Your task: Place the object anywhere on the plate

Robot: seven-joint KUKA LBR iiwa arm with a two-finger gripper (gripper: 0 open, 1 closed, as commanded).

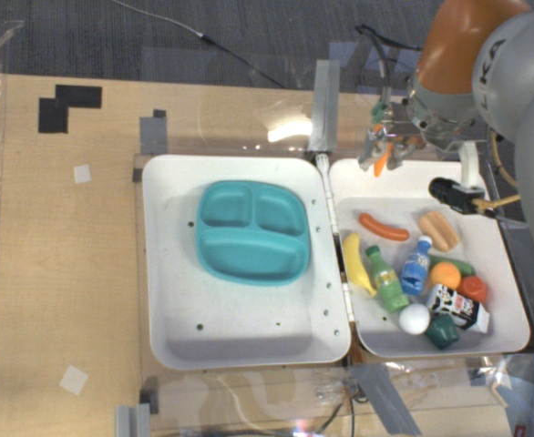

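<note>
Pincer (383,153) hangs high, pinching an orange carrot (382,159) between its fingers; teal plate (252,232) lies down to its left, red sausage (385,228) just below.

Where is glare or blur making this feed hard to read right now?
Camera view: a bright glare patch sits on the bench just behind the left bin; the teal plate is evenly lit and sharp; the gripper is small and soft, with something orange at its tip that I cannot identify.
</note>
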